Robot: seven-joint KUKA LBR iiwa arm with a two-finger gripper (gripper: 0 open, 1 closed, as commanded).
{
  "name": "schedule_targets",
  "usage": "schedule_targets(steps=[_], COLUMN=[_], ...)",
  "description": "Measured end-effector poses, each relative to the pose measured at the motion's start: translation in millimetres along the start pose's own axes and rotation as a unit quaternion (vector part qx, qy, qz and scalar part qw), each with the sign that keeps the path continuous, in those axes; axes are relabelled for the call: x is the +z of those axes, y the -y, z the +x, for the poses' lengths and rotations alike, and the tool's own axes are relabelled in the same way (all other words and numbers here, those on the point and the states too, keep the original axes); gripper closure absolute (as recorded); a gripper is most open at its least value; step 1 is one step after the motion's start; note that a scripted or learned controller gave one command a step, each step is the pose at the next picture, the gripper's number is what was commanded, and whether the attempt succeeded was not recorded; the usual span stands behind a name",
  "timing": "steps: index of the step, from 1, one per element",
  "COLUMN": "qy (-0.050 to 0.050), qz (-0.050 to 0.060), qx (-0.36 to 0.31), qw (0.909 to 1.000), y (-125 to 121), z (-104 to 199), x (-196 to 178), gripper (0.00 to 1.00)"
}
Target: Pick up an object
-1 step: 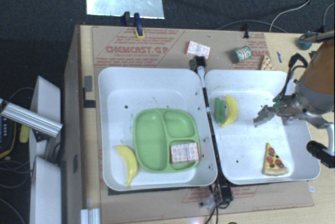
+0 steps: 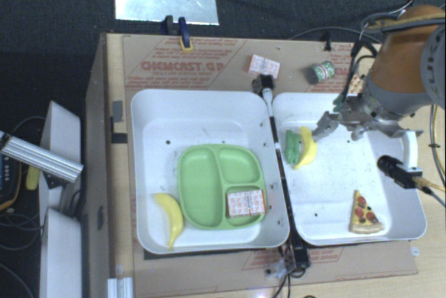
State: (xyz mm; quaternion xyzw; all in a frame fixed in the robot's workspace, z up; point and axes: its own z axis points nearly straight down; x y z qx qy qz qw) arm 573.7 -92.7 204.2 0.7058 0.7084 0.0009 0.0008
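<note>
Approach step, by the look of it: tool [image 2: 326, 124] low over the right bin [image 2: 411, 223], nothing visibly between its parts. Impossible to tell whether wide or narrow, the tip being small, dark and blurred against the arm [image 2: 404, 74].

Closest candidate just ahead of the tool, toward the divider: a yellow and green toy [image 2: 300, 146], lying against the bin's left wall. Near, but apparently apart from the tip; touching or not, hard to say. Behind and below the tool, well apart: a pizza slice [image 2: 364, 214] near the bin's front corner.

Likely next: a short drop and slide toward the toy, then a close around its yellow edge. Little room there, with the wall right beside it.

Further off, beyond the divider, in the left bin [image 2: 150, 150]: a green plate [image 2: 209, 182] carrying a small patterned box [image 2: 245, 203], and a banana [image 2: 170, 216] touching the plate's rim.

Hard to make out: what the yellow and green toy really is, and whether one piece or two. Arm cut off at the frame's edge. On the counter [image 2: 209, 60] behind the bins, a small can [image 2: 323, 71] and a packet [image 2: 264, 65], labels unreadable.
</note>
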Motion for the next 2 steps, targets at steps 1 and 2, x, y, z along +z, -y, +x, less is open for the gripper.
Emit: schedule_targets(steps=[1, 2], qy=[0.0, 0.0], qz=[0.0, -0.001], qx=[0.002, 0.001], qw=[1.0, 1.0], y=[-27, -28], z=[-13, -13], x=[120, 109], gripper=[0.0, 1.0])
